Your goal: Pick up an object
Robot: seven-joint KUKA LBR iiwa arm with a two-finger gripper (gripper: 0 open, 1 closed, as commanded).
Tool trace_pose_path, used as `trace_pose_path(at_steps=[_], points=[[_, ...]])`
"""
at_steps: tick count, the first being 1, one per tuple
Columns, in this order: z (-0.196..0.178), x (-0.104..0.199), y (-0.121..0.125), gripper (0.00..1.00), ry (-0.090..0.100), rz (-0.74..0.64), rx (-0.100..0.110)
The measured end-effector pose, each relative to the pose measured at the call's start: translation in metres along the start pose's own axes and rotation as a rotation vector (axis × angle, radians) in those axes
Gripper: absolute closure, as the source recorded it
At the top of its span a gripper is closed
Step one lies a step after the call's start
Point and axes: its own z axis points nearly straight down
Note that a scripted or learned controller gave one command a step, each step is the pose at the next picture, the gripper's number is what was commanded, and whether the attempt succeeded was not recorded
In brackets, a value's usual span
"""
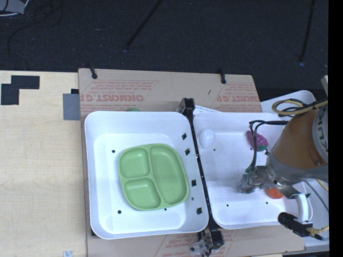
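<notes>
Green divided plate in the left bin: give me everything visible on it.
The pale green divided plate, plastic by its look, is a rounded rectangle with a raised rim and three compartments: one long section along its right side and two smaller ones on the left, split by low ridges. It lies flat and right side up on the floor of the left shallow white bin, roughly centred and turned slightly askew to the bin walls. Nothing sits in its compartments and it touches only the bin floor.

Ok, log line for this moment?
arm: over right bin | gripper: low, at bin floor | near: orange object | left bin: green divided plate
</notes>
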Motion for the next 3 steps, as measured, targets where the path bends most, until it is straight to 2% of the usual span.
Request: trace_pose_path(at_steps=[3], points=[[-0.139, -0.009, 0.001, 1.00, -0.003, -0.008, -0.006]])
